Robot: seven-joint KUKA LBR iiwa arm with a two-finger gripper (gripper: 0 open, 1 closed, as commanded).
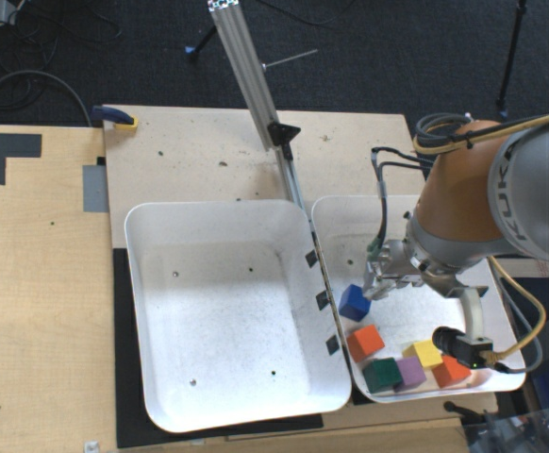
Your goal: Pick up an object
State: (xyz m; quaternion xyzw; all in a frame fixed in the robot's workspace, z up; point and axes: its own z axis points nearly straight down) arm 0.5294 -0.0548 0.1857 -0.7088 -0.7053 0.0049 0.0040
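A grey robot arm with an orange band (pixel 463 192) is reaching in from the right and hanging over the right-hand shallow white plastic bin (pixel 345 217), which is serving here as the landmark; its two-finger gripper (pixel 376 286) is hovering low inside that bin, just above and to the right of a small blue cube (pixel 354 303), and whether it is released or clenched cannot be told from this angle; nothing is visibly sitting between its tips, so it is not judged to be carrying anything.

The blue cube is lying near the bin's left wall, apart from the other blocks, which probably makes it the easiest thing to reach; it looks to be the target of this try.

Toward the bin's near edge a cluster is crowding together: an orange cube (pixel 365 341), a dark green cube (pixel 382 375), a purple cube (pixel 410 371), a yellow cube (pixel 427 353) and a red-orange block (pixel 450 372); packed this tightly, they are leaving little room around any one piece.

To the left of the landmark bin a second, larger white bin (pixel 227 319) is sitting beside it on the pale wooden counter (pixel 190 154); behind the two bins a slanted aluminium rail (pixel 251 74) is rising away.
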